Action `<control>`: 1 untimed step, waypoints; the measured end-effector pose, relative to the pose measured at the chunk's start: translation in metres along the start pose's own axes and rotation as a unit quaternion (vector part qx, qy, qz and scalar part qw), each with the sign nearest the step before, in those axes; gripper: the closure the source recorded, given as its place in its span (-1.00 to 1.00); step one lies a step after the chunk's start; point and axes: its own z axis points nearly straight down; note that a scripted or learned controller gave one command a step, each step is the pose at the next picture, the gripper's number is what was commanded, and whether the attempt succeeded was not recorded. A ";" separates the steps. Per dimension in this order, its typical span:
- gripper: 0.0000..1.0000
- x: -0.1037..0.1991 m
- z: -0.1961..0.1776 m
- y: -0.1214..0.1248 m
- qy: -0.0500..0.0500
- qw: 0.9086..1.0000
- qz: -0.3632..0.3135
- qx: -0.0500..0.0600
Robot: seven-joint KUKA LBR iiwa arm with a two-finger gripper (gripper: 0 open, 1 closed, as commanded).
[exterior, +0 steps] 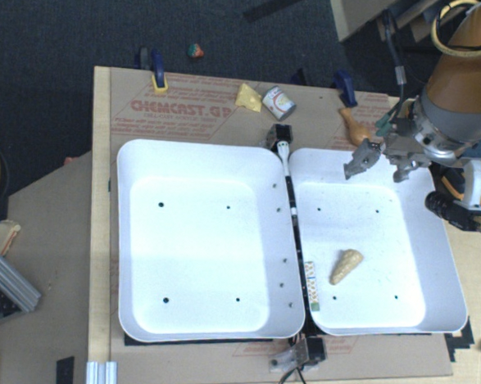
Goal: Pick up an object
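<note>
Bins (190,323) smooth white plastic, slight sheen. Board (189,105) under them matt brown cardboard, printed lettering. Gripper (380,161) dull grey metal; arm (472,55) above it glossy orange. Lump (344,266) below gripper matt tan, rough. Floor (72,19) dark carpet.

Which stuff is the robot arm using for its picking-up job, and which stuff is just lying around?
For the job:
gripper
tan lump in the right bin

Just lying about:
yellow piece
small box
orange toy
little ball on the floor
</note>
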 end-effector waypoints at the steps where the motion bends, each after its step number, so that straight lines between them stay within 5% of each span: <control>1: -1.00 -0.048 0.073 -0.045 0.001 1.000 0.003 0.004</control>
